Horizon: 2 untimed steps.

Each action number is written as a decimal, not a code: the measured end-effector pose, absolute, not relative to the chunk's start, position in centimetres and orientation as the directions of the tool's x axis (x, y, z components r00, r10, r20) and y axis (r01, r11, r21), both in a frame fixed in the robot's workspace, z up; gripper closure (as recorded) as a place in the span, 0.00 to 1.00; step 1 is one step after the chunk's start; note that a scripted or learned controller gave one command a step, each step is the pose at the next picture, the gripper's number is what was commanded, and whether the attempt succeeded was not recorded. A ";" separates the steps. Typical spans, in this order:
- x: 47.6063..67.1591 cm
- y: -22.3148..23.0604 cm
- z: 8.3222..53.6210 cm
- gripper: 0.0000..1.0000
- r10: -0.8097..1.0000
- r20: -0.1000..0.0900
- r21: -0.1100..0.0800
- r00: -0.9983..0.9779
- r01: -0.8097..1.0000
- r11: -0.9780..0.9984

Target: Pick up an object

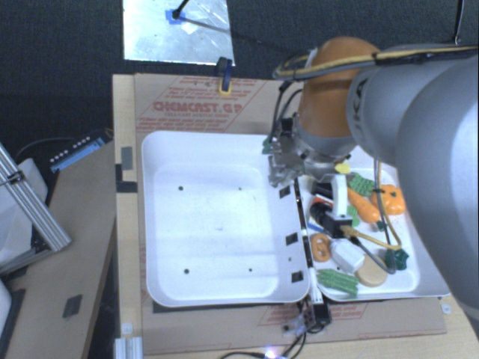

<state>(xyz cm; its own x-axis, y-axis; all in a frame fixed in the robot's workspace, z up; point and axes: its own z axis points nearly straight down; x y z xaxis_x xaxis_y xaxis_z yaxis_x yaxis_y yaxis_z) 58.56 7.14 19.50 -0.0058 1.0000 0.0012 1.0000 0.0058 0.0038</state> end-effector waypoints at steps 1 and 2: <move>57.4 17.2 26.1 1.00 1.000 0.005 0.007 -0.013 1.000 0.013; 59.8 23.8 28.2 1.00 1.000 0.005 0.006 -0.011 1.000 0.011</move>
<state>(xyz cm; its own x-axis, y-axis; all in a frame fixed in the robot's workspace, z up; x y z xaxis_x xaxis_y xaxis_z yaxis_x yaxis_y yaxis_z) 59.79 23.83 28.21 -0.0108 0.9999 0.0047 0.9999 0.0108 0.0056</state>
